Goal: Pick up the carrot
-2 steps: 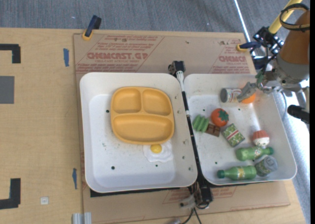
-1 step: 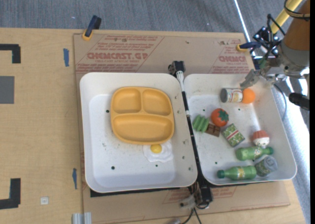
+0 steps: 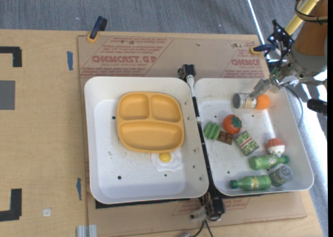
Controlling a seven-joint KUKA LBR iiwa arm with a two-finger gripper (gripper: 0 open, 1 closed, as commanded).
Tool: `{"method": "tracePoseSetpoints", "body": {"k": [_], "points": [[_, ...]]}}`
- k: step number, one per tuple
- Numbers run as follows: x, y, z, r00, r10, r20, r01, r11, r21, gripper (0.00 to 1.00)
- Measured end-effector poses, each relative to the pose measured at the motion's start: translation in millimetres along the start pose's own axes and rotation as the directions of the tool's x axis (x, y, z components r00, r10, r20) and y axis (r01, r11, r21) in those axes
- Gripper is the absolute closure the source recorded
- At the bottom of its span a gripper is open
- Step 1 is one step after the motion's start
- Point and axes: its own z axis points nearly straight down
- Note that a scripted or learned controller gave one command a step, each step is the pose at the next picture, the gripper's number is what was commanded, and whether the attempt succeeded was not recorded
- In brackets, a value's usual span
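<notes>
A cardboard-covered bench (image 3: 41,142) carries two white bins. The arm (image 3: 312,33) leans in from the upper right, wrist tilted down-left, its end effector (image 3: 260,89) low in the right bin (image 3: 304,152), just above the carrot (image 3: 263,102); whether it is open cannot be told. The cardboard's red print reads roughly "CHEMCAST GP" (image 3: 122,59).

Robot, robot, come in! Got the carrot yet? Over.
Gripper low at right bin's far side. Carrot right beside it, not seen held. Small can lying against carrot.
</notes>
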Motion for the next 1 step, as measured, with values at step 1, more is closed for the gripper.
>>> {"method": "tracePoseSetpoints", "body": {"k": [1], "points": [[-10.8, -2.6, -5.0, 1.0, -0.028, 0.003, 0.028, 1.0, -0.003, 0.0]]}}
